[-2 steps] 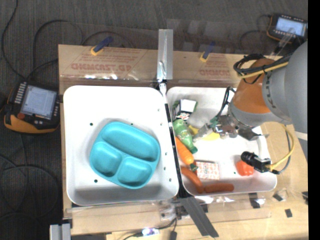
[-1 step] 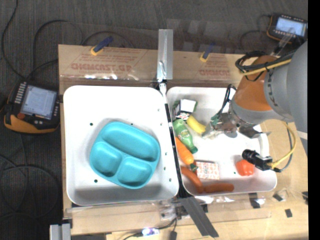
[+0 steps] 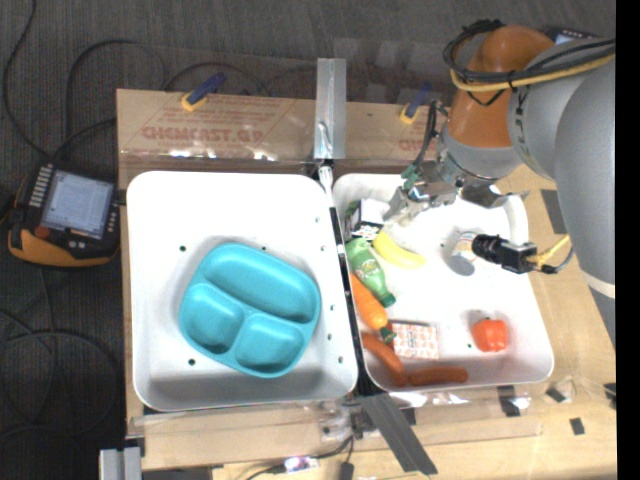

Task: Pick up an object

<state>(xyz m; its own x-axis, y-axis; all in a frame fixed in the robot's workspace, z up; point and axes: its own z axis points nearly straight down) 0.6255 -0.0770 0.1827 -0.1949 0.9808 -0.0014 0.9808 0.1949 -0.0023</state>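
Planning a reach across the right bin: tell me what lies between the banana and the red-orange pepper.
In the camera view, bare white bin floor lies between the banana and the red-orange pepper; the small patterned carton sits just below that line.

From my remote station I saw the pickable objects all lying in the right bin (image 3: 530,363). A yellow banana (image 3: 397,252) lay near the bin's upper left. Just below it, a green bottle (image 3: 368,270) with a pale label stretched along the left wall, and an orange carrot (image 3: 368,310) lay beneath that. A small red-and-white box (image 3: 413,340) sat flat near the lower middle, beside a long reddish sausage (image 3: 412,368) that ran along the front edge. A red-orange pepper (image 3: 489,334) sat apart at the lower right.
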